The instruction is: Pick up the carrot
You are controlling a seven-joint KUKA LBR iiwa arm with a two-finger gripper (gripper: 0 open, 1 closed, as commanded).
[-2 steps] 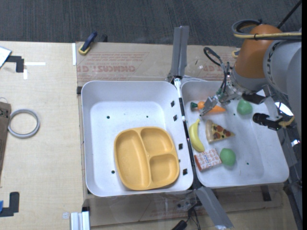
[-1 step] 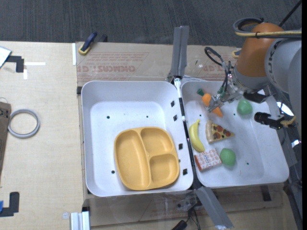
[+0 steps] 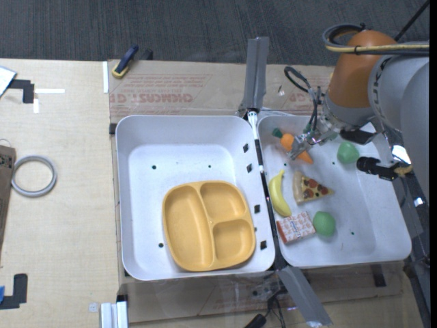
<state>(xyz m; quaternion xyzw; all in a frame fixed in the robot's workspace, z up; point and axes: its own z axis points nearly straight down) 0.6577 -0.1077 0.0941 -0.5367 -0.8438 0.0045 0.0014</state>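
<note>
reaching in from the right, the grey arm (image 3: pixel 403 94) with its orange band (image 3: pixel 358 67) hangs over the far part of the right bin (image 3: pixel 382 241), and its pincer (image 3: pixel 308 141) comes down at the carrot (image 3: pixel 295 145). the carrot lies in the far left corner of that bin, orange with a green top, and the pincer tips sit right at it; whether the tips are wide, narrow or closed on the carrot cannot be told from this view, since they are small and merge with the carrot.

just near of the carrot lies a slice of pizza (image 3: pixel 311 188), and to its left a banana (image 3: pixel 276 192) rests along the bin's left wall. nearer still are a small red and white carton (image 3: pixel 295 227) and, touching its right side, a green lime (image 3: pixel 324 223). another green round fruit (image 3: pixel 348 152) lies to the right of the pincer.

the left bin (image 3: pixel 136 183) holds a yellow divided plate (image 3: pixel 208 224) in its near half. on the tabletop (image 3: pixel 61 251) to the left, well apart from both bins, lies a roll of tape (image 3: pixel 32 175).
</note>
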